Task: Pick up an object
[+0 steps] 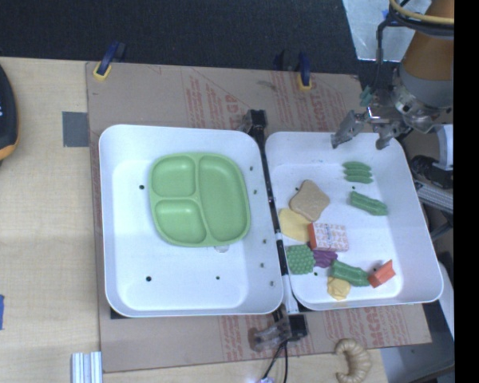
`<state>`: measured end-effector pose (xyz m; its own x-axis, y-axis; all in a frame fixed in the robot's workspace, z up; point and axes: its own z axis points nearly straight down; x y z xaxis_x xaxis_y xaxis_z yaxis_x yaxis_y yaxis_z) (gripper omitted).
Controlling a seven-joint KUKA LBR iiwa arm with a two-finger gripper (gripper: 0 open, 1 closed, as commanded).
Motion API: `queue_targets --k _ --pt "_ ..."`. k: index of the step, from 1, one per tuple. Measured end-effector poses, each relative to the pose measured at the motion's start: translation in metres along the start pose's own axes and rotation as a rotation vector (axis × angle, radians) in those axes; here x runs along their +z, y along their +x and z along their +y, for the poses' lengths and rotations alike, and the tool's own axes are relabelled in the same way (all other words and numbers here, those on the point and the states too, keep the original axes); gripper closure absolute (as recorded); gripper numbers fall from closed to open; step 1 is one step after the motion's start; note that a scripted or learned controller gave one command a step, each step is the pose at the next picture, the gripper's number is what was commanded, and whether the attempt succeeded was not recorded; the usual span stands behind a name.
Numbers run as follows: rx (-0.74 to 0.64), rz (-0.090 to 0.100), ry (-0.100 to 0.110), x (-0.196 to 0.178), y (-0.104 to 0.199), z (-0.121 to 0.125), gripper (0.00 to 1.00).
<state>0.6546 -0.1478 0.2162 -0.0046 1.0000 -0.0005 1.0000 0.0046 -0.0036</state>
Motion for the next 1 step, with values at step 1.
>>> queue_targets --k 1 --pt "0.001 0.005 0.015 0.1109 0.0407 -0.0712 0.00"
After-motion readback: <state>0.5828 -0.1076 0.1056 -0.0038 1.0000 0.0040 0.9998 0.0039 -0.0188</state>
